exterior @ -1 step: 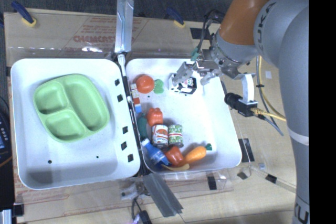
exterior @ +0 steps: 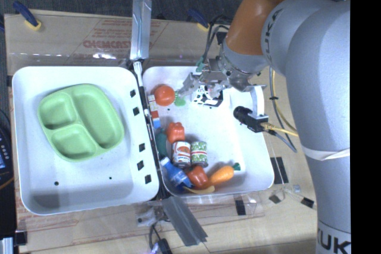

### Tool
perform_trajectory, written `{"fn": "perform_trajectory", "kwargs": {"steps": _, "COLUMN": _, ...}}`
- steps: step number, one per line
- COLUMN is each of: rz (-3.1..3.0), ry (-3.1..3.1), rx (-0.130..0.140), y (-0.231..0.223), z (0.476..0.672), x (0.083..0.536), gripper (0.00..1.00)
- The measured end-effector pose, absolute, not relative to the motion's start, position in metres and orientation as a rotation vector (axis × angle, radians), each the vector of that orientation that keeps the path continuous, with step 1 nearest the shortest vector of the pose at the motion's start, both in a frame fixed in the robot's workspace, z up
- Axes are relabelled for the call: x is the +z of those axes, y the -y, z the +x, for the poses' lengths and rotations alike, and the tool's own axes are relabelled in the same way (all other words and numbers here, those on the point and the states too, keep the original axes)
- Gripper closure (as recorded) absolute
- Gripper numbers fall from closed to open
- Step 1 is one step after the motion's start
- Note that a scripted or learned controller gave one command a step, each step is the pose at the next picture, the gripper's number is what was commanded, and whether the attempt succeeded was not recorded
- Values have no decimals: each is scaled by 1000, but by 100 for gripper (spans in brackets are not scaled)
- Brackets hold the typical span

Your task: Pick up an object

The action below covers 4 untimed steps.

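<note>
The arm (exterior: 309, 68) ran off the top and bottom edges. Its wrist hid the gripper's (exterior: 205, 89) fingers. Toys overlapped at the bin's (exterior: 253, 146) bottom-left corner.

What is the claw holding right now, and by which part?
Nothing visible is held. The claw hangs over the right bin beside the orange tomato, with no object seen between its tips.

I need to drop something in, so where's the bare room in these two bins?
Left white bin: bare floor below the green divided plate. Right white bin: bare centre-right patch, between the gripper and orange carrot. Crowded along its left wall, around the small cans.
</note>
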<state>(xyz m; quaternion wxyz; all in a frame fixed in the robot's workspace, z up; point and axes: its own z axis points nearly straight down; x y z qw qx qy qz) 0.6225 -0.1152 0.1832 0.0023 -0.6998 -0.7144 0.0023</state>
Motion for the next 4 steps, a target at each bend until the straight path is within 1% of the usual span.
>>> {"fn": "perform_trajectory", "kwargs": {"steps": 1, "rz": -2191, "ry": 2244, "rx": 8, "y": 115, "z": 623, "x": 194, "gripper": 100}}
{"fn": "perform_trajectory", "kwargs": {"steps": 2, "rz": -2018, "ry": 2414, "rx": -2, "y": 164, "z": 657, "x": 323, "gripper": 100}}
{"fn": "perform_trajectory", "kwargs": {"steps": 4, "rz": -2002, "ry": 2427, "rx": 3, "y": 162, "z": 659, "x": 342, "gripper": 100}}
